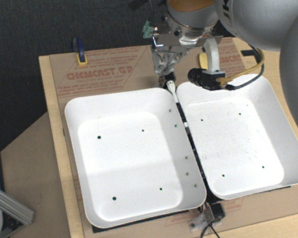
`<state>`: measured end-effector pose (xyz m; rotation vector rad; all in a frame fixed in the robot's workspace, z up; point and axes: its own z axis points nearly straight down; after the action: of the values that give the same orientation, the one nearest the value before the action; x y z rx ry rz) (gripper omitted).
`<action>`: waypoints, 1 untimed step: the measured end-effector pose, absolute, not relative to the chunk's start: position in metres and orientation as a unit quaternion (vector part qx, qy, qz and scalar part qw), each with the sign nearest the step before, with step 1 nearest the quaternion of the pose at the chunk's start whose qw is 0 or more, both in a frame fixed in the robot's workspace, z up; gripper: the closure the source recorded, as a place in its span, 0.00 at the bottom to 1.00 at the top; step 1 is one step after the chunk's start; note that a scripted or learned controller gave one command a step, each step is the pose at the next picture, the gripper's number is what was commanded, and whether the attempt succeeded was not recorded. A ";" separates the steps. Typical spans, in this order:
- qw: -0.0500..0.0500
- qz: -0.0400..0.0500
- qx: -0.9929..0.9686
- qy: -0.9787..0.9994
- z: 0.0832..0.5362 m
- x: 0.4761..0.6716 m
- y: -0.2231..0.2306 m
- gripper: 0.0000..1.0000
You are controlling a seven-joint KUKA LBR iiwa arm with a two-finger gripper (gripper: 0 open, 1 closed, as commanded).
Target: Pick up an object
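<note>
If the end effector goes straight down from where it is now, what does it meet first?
Probably the far end of the seam where the left bin and right bin meet: the end effector hangs just above it. Depth is unclear, so it could land on either rim.

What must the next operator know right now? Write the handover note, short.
Tool: at the far end of the seam between the bins, above the rims; nothing seen in it.
Left bin and right bin: side by side on the board; no loose object is seen in them.
Done: no pick seen.
Left: find an object, grasp it and lift it.
</note>
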<state>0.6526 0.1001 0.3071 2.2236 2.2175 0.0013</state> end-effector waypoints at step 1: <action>-0.003 -0.002 0.706 0.709 0.214 0.665 0.160 1.00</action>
<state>0.6654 0.1602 0.2141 2.2204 2.2300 -0.0077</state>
